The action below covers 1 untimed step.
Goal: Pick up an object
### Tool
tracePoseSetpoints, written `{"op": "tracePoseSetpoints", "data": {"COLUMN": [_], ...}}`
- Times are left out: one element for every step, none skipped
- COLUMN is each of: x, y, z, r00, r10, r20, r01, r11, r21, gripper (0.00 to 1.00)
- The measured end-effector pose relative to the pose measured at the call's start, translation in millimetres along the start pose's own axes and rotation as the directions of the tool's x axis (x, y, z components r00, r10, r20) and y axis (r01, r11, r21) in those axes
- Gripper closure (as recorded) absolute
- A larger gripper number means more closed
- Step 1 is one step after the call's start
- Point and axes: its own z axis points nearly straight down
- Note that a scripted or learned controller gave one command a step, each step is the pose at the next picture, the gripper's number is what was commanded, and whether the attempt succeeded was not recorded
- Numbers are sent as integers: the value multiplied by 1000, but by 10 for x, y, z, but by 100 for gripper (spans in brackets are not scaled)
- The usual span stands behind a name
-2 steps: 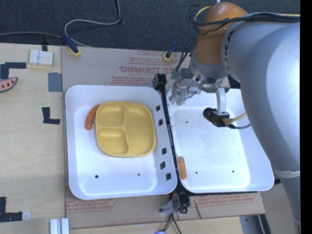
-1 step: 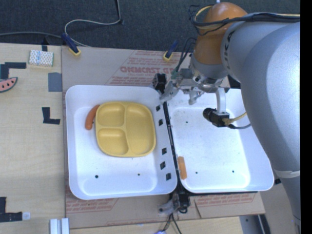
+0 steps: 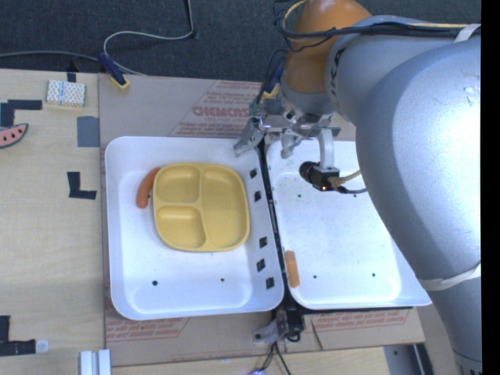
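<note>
A yellow three-compartment plate (image 3: 201, 207) lies in the left bin (image 3: 133, 287). Beside the plate's left edge rests an orange sausage-shaped piece (image 3: 144, 187), touching it. A small orange piece (image 3: 291, 268) lies in the right bin (image 3: 351, 280), against its left wall. My gripper (image 3: 268, 144) hangs over the far end of the divide between the two bins, above the plate's far right corner. It is open, with nothing between its fingers. The grey arm covers the right part of the right bin.
Both bins sit on a cardboard sheet (image 3: 219, 112). On the wooden bench to the left lie a small patterned block (image 3: 66, 93), a watermelon-slice toy (image 3: 12, 135) and black tape marks. A cable with a blue-yellow plug (image 3: 113, 69) runs across the back.
</note>
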Motion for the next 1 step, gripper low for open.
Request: {"op": "tracePoseSetpoints", "data": {"x": [0], "y": [1], "z": [-99], "r00": [1000], "r10": [-1], "r20": [3], "r01": [1], "r11": [1000], "r21": [1], "gripper": [100]}}
